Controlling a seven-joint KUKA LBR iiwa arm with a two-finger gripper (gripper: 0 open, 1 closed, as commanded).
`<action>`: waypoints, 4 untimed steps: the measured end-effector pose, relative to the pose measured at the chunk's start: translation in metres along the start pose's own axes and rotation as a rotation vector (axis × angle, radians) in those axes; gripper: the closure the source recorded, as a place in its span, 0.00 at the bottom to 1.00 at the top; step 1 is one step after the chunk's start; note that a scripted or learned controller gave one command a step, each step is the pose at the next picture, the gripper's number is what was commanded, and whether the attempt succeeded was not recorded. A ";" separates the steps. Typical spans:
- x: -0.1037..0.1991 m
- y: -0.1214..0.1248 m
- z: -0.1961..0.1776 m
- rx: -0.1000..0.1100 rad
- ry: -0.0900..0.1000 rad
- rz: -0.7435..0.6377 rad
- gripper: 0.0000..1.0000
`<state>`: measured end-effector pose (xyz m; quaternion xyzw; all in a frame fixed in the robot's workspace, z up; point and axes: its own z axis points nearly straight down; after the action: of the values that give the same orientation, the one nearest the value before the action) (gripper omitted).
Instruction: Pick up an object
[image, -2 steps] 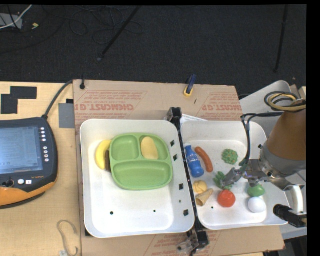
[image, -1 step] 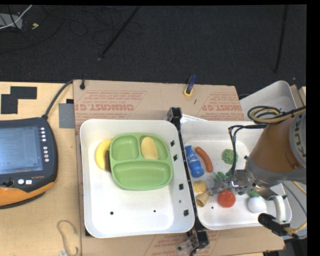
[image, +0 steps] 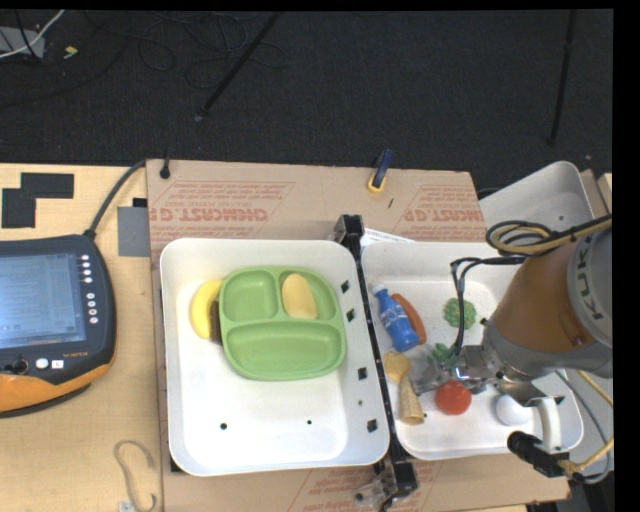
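A robotics lab: grey-and-orange teach pendant with a screen (image: 45, 310) on a wooden bench (image: 60, 440), loose black cables (image: 230, 45) on dark carpet

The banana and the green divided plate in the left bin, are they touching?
Touching. The camera view shows the banana tucked against the green divided plate's left rim, no gap between them.

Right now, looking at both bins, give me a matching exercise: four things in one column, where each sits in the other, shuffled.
Things:
1. green divided plate
2. blue bottle
3. red ball
4. banana

Places:
A. right bin, beside the hand
B. left bin, under the plate's left edge
C. middle of left bin
D. right bin, near the divider

Pairs: 1-C, 2-D, 3-A, 4-B
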<state>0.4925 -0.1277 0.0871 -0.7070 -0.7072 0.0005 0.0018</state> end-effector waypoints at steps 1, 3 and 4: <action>-0.002 0.001 -0.012 -0.001 0.000 0.008 1.00; -0.024 0.006 -0.121 -0.006 -0.003 0.001 1.00; -0.025 0.006 -0.142 -0.003 -0.001 0.000 1.00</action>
<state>0.4991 -0.1527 0.2286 -0.7071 -0.7071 -0.0001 0.0001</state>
